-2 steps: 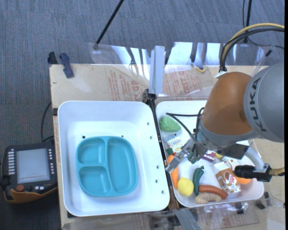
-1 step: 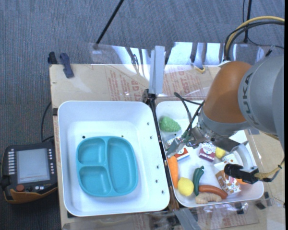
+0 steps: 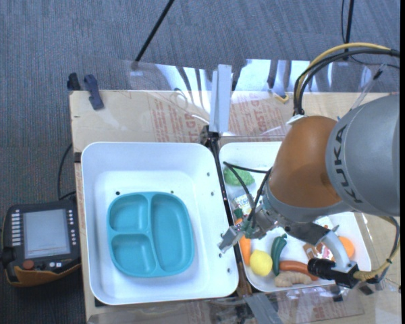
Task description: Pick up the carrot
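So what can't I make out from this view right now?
- Gripper: small and blurred over the bin wall; finger state unreadable, and whether it touches the carrot.
- Carrot: top end runs under the gripper, so its full length is hidden.
- Right bin: the arm covers its middle.
- Items along the bin's near edge: too small to identify.

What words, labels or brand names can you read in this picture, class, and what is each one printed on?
"KUKA": dark letters running down the grey arm.
Red print on the cardboard sheet behind the bins: too blurred to read.
Screen of the handheld control pendant: too small to read.
Label on the green-capped packet in the right bin: unreadable.
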Tool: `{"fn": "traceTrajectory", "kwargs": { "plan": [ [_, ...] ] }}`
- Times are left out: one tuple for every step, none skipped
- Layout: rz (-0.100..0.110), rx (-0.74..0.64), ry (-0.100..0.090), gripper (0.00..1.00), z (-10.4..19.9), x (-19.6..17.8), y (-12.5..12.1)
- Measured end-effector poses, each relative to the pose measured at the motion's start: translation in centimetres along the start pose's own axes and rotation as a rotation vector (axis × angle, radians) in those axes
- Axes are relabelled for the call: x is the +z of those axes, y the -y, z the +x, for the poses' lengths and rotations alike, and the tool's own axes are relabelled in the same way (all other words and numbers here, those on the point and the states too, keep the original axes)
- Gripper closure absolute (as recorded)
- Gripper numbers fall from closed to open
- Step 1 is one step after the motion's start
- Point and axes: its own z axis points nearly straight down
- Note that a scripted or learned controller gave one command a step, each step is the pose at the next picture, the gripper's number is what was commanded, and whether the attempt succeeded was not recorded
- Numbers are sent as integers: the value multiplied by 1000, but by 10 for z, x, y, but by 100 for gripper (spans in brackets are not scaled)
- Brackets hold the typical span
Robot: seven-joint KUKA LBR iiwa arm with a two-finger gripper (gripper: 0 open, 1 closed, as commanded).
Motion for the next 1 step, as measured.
{"fn": "traceTrajectory", "kwargs": {
  "plan": [
    [-1, 164, 1, 0, -60, 0, 6]
  ]
}}
